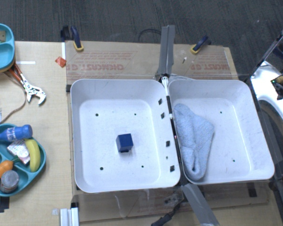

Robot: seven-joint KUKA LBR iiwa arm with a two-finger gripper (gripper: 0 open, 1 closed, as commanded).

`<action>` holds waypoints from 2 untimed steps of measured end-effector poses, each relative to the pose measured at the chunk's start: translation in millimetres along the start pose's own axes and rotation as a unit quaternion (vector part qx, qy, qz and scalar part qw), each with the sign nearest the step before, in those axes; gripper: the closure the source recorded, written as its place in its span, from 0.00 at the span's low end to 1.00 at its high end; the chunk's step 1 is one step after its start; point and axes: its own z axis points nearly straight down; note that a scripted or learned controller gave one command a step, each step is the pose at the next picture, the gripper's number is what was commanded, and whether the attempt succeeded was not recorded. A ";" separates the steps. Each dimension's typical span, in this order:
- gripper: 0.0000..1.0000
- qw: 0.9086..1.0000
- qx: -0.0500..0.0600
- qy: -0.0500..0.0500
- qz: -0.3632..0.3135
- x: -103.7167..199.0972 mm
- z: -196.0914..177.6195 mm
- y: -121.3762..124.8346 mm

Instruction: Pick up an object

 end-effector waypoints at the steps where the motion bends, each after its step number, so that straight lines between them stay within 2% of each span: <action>1: 0.00 1.000 0.001 -0.001 -0.007 -4.8 96.8 -74.8; 2: 0.00 1.000 0.000 0.000 -0.002 -20.2 82.3 -3.5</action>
